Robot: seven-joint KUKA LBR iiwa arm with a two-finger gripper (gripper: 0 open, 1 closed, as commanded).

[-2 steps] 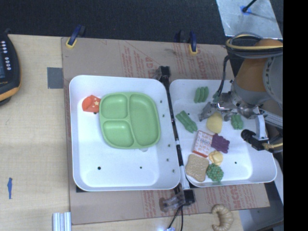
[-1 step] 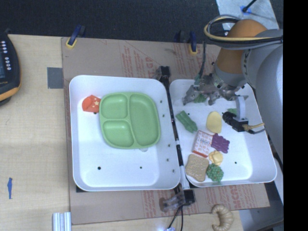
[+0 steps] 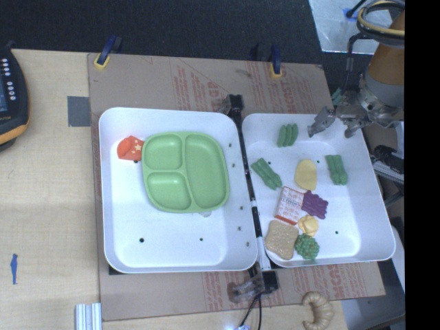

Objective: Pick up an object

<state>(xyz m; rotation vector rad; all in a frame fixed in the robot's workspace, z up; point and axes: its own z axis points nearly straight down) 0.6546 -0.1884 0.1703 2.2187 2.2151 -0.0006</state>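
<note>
Wooden table carries the right bin, over whose far edge the end effector hovers spread wide and empty, nothing picked yet, toy food lying loose inside.

fingers spread, seemingly empty, above right bin of toy food; left bin holds green plate.

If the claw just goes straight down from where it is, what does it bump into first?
Probably the bare white floor of the right bin, near its top edge. The claw hangs between the two green beans and another green piece, though depth is hard to judge.
</note>
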